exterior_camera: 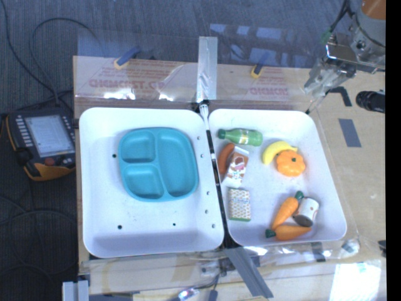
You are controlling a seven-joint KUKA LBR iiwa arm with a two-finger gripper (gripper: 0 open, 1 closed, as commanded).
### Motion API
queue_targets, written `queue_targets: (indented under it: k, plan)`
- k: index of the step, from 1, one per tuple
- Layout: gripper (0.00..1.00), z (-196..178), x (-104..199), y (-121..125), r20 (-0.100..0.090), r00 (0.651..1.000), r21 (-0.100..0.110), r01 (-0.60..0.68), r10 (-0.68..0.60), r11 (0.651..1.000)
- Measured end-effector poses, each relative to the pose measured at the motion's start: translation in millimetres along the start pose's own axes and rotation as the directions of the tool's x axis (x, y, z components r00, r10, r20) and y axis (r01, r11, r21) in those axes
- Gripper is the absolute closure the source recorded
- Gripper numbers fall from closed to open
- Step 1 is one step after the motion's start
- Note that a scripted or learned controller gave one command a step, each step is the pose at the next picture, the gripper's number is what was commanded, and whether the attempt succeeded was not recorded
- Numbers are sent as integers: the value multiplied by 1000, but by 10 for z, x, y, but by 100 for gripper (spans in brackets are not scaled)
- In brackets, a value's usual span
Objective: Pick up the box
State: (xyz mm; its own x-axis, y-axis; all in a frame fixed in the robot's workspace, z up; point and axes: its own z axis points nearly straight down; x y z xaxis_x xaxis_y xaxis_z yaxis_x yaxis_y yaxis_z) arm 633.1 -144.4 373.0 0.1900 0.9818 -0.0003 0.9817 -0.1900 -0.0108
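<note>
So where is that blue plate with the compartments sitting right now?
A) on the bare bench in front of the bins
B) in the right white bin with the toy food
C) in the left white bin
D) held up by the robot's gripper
C: the blue plate lies flat in the left bin, while the bottle, orange and carrots sit in the right bin, and the gripper is above the bench beyond that bin.

Here's the arm (366, 24): an orange band up top, grey metal wrist below with a thin dark cable, and a pale, see-through pincer (319, 80).
</note>
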Motion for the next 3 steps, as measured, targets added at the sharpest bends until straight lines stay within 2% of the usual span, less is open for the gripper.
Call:
queue_targets:
  k: [3]
  plan:
    - [100,-205,10,33,-1,1000,10,3,-3,1000]
